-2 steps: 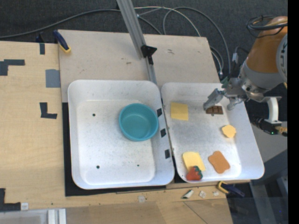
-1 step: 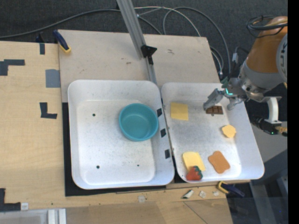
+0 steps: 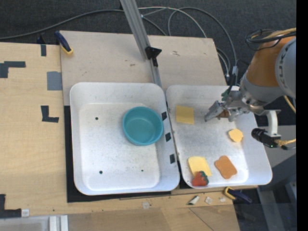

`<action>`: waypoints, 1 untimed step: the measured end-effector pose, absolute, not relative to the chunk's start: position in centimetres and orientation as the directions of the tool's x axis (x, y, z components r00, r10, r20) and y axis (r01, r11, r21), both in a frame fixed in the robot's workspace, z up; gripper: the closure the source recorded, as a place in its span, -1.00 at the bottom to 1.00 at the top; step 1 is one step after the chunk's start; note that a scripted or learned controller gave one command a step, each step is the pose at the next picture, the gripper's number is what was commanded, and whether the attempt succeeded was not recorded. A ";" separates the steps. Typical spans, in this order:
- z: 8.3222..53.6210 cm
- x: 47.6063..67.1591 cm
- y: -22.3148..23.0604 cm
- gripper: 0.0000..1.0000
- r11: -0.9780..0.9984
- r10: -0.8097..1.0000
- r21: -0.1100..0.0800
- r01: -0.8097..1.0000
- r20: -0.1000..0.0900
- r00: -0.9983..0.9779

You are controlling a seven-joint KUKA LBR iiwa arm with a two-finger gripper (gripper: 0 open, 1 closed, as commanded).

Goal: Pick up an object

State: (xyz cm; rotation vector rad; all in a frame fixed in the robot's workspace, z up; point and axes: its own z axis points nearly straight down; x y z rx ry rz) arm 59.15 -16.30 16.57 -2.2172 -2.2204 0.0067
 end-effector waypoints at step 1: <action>12.2 59.1 -16.0 -1.00 0.002 1.000 -0.006 1.000 0.000 -0.002</action>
